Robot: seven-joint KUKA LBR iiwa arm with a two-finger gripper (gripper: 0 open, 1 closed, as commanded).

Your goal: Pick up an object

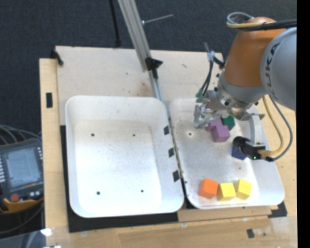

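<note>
My gripper (200,118) hangs low over the upper left part of the right bin (266,198), under the grey and orange arm. Just to its right lies a purple block (220,131), close to the gripper, though contact is unclear. Behind the purple block, a green block (229,122) peeks out, partly hidden by the arm. A dark blue block (238,150) sits further right. Along the bin's front edge stand an orange block (208,188) and two yellow blocks (227,191) (244,188) in a row.
The left bin (119,156) lies beside the right one, with a black divider strip between them. A slanted metal pole (137,30) rises behind the bins. A teach pendant (18,172) rests off the bench at the left.
</note>
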